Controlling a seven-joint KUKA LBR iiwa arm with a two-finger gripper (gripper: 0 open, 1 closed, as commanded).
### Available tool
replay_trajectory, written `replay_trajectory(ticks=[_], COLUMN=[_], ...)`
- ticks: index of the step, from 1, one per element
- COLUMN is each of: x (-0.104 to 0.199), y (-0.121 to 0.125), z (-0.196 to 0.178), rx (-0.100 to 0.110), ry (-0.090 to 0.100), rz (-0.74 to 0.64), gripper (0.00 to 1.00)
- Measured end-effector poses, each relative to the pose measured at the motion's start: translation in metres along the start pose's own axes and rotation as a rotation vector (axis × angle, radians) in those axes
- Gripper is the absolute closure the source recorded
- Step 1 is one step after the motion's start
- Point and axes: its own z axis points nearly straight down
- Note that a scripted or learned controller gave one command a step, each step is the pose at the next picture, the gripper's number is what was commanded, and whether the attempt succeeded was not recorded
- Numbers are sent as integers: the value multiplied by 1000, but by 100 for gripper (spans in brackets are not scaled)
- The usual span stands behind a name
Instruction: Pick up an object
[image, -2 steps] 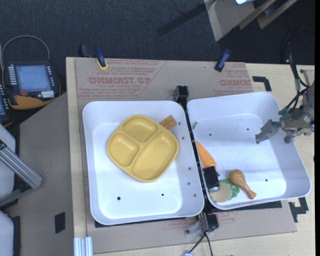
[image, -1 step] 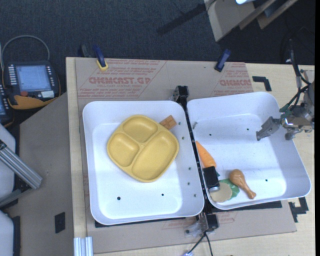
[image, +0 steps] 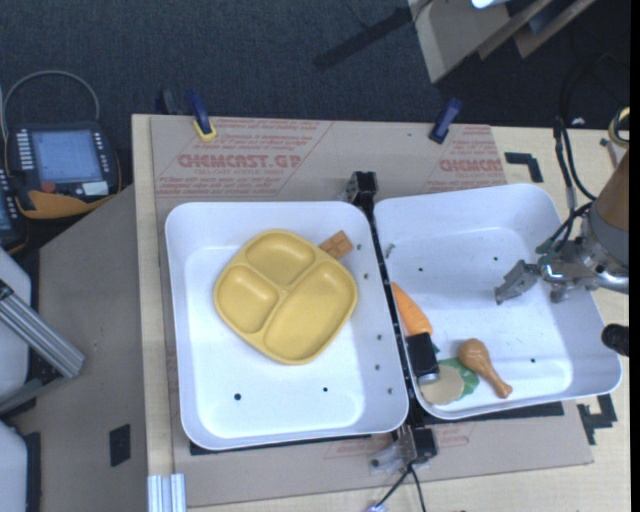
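step: approach | hand (image: 512, 285) released, nothing held, above right white bin (image: 470, 225) right edge | next: descend onto brown plastic drumstick (image: 484, 365) near front edge

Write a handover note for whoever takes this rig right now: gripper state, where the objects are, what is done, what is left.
Gripper: over the right bin, near its right side, with nothing between its fingers.
Right bin: an orange carrot lies along the left wall, a black block just below it, a pale green disc at the front corner, and a toy drumstick beside the disc.
Left bin: a yellow divided plate, with a small brown block at its upper right edge.
Done: nothing picked yet.
Left: choose an object, descend, grasp and lift. The drumstick looks the closest option.
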Motion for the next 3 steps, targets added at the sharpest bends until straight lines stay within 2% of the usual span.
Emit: replay_trajectory(ticks=[1,2,3], x=[11,9,11], y=[-2,-1,4], z=[54,102,85], rx=[0,-9,-24], ry=[1,-4,-3], rz=[-1,2,-1], gripper=[0,0,100])
